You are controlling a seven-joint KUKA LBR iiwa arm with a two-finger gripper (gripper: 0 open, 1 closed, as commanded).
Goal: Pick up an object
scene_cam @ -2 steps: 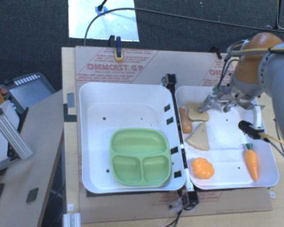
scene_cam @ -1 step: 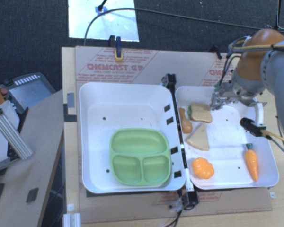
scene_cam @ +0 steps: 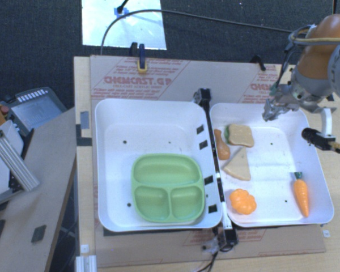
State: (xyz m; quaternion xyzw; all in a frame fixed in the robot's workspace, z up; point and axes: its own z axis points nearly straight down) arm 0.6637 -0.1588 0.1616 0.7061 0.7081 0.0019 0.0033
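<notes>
Above the right bin's [scene_cam: 314, 169] far corner, my claw [scene_cam: 270, 115] hangs clear of the toy food, whether parted or pinched I cannot tell; the nearest pickings, a sandwich [scene_cam: 239, 135], lies just below-left, likely my target.

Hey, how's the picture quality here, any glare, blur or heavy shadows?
Camera view: lighting is even and soft, shadows faint; the shiny sheet behind the bench glares pale; the white bins look bright but keep their edges; the gripper is slightly soft, while the green tray and carrot are fairly sharp.
</notes>
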